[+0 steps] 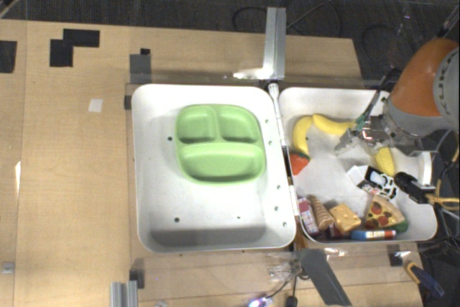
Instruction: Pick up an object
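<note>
The right bin [338, 98] holds several small objects. A yellow banana [315, 127] curves along its upper left, with a red piece [298, 164] just below it. My gripper [357, 134] hangs low over the bin's upper middle, right beside the banana's right end. A second yellow piece [386, 160] lies just under the wrist. A black-and-white item [379, 184], a toy pizza slice [384, 213], a tan cracker-like piece [345, 218] and a brown bar [317, 213] crowd the bin's front.
The left bin [154, 176] carries a green divided plate [219, 141]. A metal post [275, 39] stands behind the wall between the two bins. The orange-banded arm [424, 86] covers the right bin's far right corner.
</note>
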Tool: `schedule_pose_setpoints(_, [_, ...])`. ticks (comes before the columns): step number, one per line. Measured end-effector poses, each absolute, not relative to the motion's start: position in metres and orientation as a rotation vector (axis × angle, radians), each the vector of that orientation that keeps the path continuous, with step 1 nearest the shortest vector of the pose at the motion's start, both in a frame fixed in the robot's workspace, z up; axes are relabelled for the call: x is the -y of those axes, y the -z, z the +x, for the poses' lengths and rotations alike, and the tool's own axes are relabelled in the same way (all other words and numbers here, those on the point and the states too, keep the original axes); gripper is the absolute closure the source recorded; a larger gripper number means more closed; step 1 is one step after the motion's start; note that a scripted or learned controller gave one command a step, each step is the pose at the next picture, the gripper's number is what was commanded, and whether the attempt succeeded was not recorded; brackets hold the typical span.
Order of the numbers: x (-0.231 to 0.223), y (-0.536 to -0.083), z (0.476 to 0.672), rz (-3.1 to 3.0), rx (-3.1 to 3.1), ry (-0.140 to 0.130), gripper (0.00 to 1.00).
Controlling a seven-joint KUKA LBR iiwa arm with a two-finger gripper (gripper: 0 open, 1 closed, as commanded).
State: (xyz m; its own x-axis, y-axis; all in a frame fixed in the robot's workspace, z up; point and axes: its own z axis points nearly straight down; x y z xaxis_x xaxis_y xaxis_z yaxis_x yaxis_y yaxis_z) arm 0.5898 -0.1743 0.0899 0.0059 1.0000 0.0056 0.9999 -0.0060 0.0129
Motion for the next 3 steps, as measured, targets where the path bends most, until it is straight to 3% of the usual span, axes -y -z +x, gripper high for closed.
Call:
schedule_pose_setpoints(1, [0.185,-0.091,0.547,1.981,-2.430,-0.031,0.00])
schedule_pose_setpoints(2, [0.194,-0.092,0.529,1.625,-2.674,-0.030,0.00])
schedule_pose_setpoints(3, [0.196,-0.104,0.530,1.626,-2.664,-0.029,1.00])
